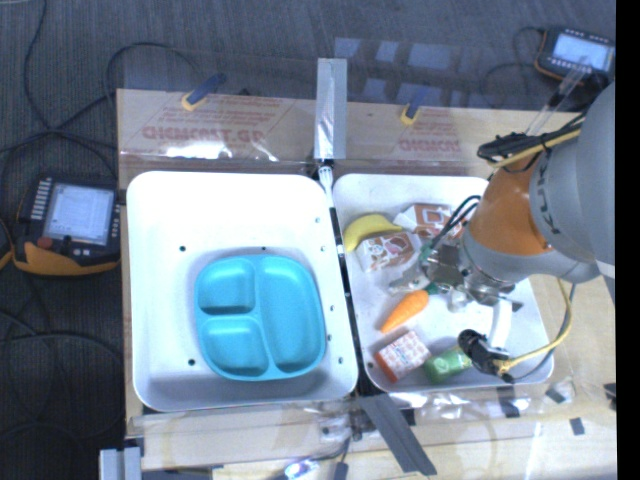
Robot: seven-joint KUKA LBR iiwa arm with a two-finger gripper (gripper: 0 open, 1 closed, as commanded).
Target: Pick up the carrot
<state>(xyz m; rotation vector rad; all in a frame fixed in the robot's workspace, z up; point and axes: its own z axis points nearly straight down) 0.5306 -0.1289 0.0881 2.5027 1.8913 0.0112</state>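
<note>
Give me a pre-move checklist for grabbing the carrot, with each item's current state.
1. Carrot in view, lying in the right bin: ok.
2. Carrot top unobstructed: ok; nothing lies on it.
3. Room around it: not ok; the snack packet sits just above it and the red-and-white box just below.
4. Gripper near the carrot: ok; it is beside the leafy end.
5. Carrot between the fingers: cannot tell.
6. Yellow banana out of the way: ok; it lies apart, at the bin's upper left.
</note>
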